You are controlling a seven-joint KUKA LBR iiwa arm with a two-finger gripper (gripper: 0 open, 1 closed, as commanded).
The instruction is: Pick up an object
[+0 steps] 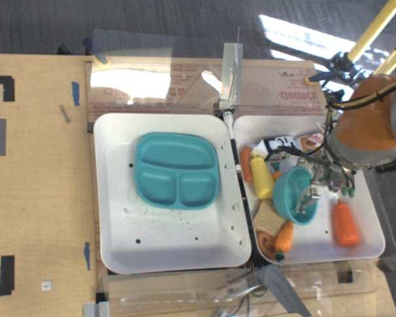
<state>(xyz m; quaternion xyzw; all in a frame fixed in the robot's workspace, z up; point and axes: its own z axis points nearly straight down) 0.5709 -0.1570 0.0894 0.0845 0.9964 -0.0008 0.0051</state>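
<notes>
**A:** Take me across from the left. What's there?

**B:** Centre-left of the frame, the left bin (112,243) carries a teal divided plate (177,170), flat on the floor. Past the divider, along the left wall of the right bin (373,246), stand a small orange piece (246,163) and a yellow one (262,181), with a tan slab (266,220) and a toy carrot (284,237) below them.

**B:** Then the thing I'm after: a teal bowl (292,197), tipped on its side, middle of the right bin. My fingers (309,199) are down at its rim.

**A:** Have you got it?

**B:** I cannot tell. The metal parts blur against the bowl, so how wide I stand, and whether the rim sits between my tips, I won't guess.

**A:** How will it handle?

**B:** I judge it light, stiff plastic, smooth and likely slippery on the curve. The thin rim is the place to pinch, one tip inside and one outside; squeezing the round belly would probably squirt it away. Not fragile.

**A:** And further right?

**B:** An orange bottle-like toy (346,224) lies near, lower right.
</notes>
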